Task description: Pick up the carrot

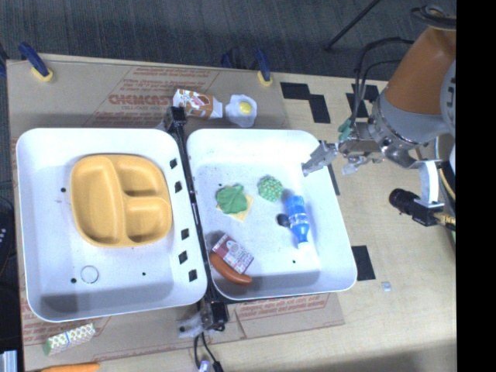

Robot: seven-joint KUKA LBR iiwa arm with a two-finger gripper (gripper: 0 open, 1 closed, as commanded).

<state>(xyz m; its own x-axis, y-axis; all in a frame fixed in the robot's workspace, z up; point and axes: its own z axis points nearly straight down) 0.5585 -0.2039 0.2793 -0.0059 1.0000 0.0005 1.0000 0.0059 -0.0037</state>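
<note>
Orange-red and elongated, the piece we take for the carrot [232, 273] lies in the right bin [248, 152], in the corner nearest the camera and close to the wall it shares with the left bin [39, 231]. A red-and-white packet [235, 253] lies touching its upper side and seems to overlap it a little. The pincer [316, 160] sits over the opposite, far-right rim of that bin, well apart from the carrot, and holds nothing. Whether it is open or closed we cannot tell at this angle. We judge the step in hand to be the approach. The path crosses the bin diagonally, passing over the blue bottle [297, 220] and near the green leafy piece [231, 199], so we would travel high and descend only once above the target. The grip should close across the carrot's short axis, and we would aim at the right-hand end, which is clear of the packet. The bin wall just beside the carrot leaves little room. We expect a smooth, rounded body may roll or squirt out, and catching the packet is the other risk.
</note>
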